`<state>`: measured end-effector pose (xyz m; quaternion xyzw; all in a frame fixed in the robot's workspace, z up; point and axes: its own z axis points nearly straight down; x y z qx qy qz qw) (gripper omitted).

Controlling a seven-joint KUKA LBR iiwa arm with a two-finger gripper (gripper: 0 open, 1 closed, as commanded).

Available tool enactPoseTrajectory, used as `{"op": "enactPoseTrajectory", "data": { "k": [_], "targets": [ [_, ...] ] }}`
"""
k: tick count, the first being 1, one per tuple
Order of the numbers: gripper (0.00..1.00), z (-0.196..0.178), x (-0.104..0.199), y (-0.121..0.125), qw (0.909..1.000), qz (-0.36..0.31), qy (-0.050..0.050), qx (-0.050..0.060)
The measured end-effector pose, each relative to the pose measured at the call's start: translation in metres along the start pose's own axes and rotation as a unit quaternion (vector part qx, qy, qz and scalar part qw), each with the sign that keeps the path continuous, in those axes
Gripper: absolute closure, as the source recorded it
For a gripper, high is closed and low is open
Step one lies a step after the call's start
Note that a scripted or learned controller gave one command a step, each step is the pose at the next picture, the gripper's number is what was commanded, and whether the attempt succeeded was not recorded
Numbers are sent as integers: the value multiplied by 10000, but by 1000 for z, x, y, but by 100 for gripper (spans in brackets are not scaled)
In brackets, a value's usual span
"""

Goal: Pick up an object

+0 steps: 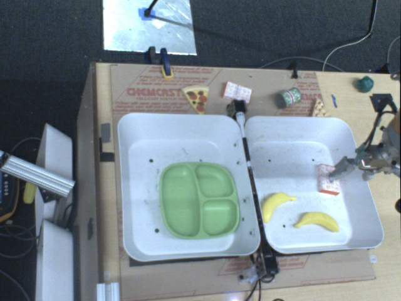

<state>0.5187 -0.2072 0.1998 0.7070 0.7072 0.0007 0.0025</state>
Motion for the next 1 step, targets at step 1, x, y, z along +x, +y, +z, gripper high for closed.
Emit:
{"op": "enactPoseTrajectory", "data": {
  "k": [1],
  "targets": [
    [0,66,1,-7,10000,-2,14,26]
  ]
}}
